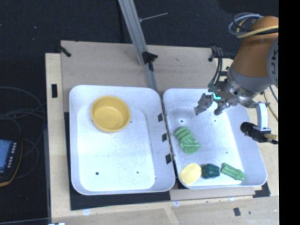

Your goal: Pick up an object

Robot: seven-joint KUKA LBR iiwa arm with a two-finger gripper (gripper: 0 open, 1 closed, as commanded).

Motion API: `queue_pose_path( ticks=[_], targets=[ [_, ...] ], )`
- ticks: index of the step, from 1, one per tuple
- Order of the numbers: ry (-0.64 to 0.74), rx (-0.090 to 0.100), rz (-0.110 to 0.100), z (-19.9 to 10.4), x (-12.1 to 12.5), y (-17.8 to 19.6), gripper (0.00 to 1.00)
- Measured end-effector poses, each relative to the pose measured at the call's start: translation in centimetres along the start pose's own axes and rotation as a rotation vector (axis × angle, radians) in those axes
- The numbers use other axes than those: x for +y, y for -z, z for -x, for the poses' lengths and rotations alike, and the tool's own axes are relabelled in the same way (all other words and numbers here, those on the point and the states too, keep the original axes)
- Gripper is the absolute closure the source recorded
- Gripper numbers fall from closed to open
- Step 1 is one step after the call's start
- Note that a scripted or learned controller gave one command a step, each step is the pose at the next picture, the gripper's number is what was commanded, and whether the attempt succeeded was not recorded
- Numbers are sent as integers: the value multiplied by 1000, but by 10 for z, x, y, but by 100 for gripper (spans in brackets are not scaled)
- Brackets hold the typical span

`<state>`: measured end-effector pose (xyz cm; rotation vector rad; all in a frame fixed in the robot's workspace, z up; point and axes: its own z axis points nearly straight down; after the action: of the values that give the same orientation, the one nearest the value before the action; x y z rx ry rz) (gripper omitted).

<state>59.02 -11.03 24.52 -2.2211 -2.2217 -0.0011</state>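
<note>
My gripper (pixel 210 108) hangs over the far part of the right bin (pixel 248 139), its two dark fingers spread open with nothing between them. Nearer the camera in that bin lie a light green ridged object (pixel 187 140), a yellow round object (pixel 190 173), a dark green object (pixel 210 170) and a bright green long object (pixel 232 171). The ridged green one is the closest to the gripper, down and to its left.
The left bin (pixel 117 168) holds a yellow bowl (pixel 110 113) at its far left. A grey metal post (pixel 136 32) slants up behind the bins. A black part with cable (pixel 253 131) sticks out at the right bin's right wall.
</note>
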Motion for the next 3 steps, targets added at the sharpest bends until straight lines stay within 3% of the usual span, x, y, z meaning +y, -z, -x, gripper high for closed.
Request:
queue_pose_path(
  ticks=[1,3],
  targets=[
    [0,0,0,0,0,0,0],
    [-1,-1,-4,6,3,-86,0]
  ],
)
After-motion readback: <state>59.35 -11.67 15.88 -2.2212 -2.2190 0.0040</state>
